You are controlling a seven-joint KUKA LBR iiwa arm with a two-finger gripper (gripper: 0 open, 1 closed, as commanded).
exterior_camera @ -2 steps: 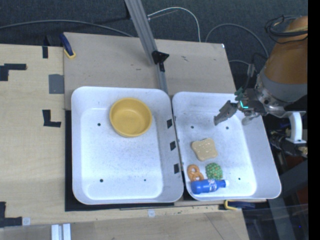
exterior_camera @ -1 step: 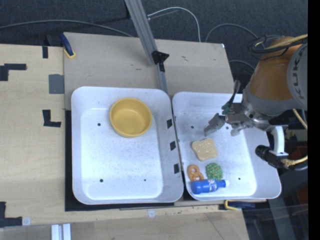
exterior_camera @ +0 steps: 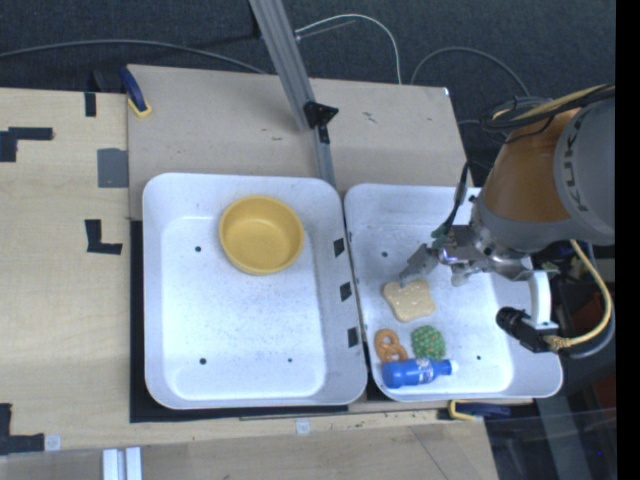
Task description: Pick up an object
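Note:
The right bin (exterior_camera: 400, 218) holds a tan slice of toast (exterior_camera: 408, 300), a brown pretzel (exterior_camera: 390, 345), a green bumpy ball (exterior_camera: 428, 341) and a blue bottle (exterior_camera: 415, 371) lying on its side near the front rim. My gripper (exterior_camera: 438, 270) hangs just above and behind the toast. It is open, its fingers spread apart with nothing between them. One fingertip (exterior_camera: 414, 267) points down toward the toast's far left corner.
A yellow bowl (exterior_camera: 262, 233) sits upright in the far part of the left bin (exterior_camera: 240, 358). A grey pole (exterior_camera: 290, 58) slants over the bench behind the bins. The arm's orange band (exterior_camera: 530, 178) and cables cover the right bin's right side.

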